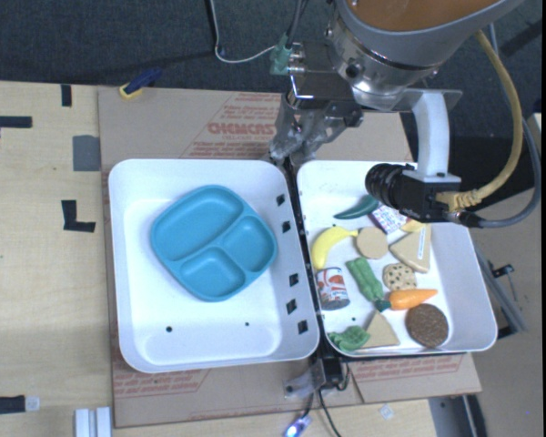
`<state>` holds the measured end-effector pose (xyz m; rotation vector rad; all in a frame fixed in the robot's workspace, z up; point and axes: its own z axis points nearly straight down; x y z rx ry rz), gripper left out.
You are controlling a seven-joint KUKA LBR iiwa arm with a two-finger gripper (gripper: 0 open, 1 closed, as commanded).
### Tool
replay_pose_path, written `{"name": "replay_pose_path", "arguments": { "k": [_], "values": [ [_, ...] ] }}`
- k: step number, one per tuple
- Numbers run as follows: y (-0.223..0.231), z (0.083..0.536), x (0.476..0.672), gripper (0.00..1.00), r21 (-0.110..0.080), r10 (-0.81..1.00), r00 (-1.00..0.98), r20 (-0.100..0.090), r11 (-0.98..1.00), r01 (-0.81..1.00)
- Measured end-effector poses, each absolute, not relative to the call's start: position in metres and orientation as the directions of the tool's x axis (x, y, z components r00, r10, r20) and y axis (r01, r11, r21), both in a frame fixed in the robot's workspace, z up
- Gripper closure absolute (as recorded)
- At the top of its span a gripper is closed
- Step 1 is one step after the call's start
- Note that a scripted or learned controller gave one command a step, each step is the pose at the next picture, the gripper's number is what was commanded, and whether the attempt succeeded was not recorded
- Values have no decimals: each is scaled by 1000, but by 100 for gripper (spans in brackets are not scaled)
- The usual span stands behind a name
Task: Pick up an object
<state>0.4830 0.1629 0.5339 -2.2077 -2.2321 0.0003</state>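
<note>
Cardboard-covered counter (45,244) carries both white bins, dark floor behind.

Nearest edge of the right bin (478,321): round brown cookie (427,324), green leafy piece (349,339), a tan wedge (381,329) between them. Just above: carrot (411,298), chip cookie (398,276), green pickle-like stick (365,279), small red-labelled can (332,287) beside the divider. Further up: banana (330,242), tan round slice (371,242), cheese-like wedge (413,249), dark green pepper shape (355,211). All packed, many touching.

Left bin (132,244) holds a blue divided plate (213,241), roughly centred.

My gripper (291,148) hangs at the far end, over the divider between the bins, well apart from every object. Can't tell whether my fingers are apart or together; too small and cluttered there.

Nothing held. Pick not started, by my read.

Risks:
- descent from this spot would hit the bin rim, not an object
- clutter in the right bin: closing on one piece likely nudges or drags a neighbour
- flat cookies and slices give little to pinch, slip likely
- plate too broad for a plain pinch, edge grasp only
</note>
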Motion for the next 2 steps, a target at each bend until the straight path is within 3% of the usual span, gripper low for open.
{"name": "replay_pose_path", "arguments": {
  "k": [1, 2],
  "values": [
    [214, 534, 483, 100, -2, 1000, -7, 1, 7, 1000],
    [212, 545, 483, 100, -2, 1000, -5, 0, 5, 1000]
  ]
}}
